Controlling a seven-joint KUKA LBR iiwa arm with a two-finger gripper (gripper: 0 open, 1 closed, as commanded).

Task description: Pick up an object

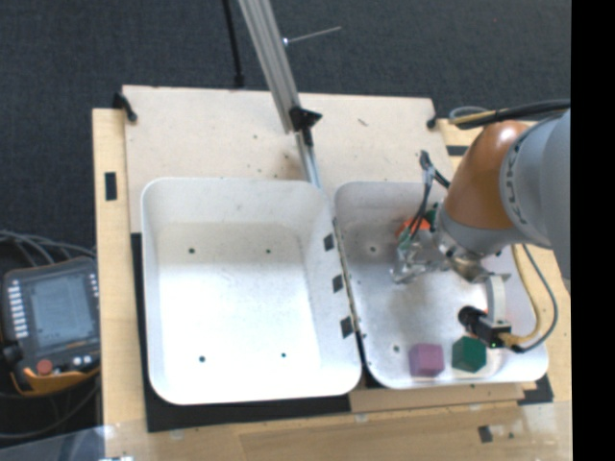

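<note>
Fingers (411, 257) low in right bin (384, 209), beside orange object (415, 226).

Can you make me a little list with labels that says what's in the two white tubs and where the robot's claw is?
left bin: white, only small dark specks
right bin: purple block and green block side by side near its front edge
orange thing: small, beside the claw
claw: over the right bin, apart from both blocks
arm: grey with orange band, from the right

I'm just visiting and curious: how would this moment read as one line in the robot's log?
task: pick up object | gripper: low over right bin | purple block, green block: near front edge, untouched | left bin
</note>
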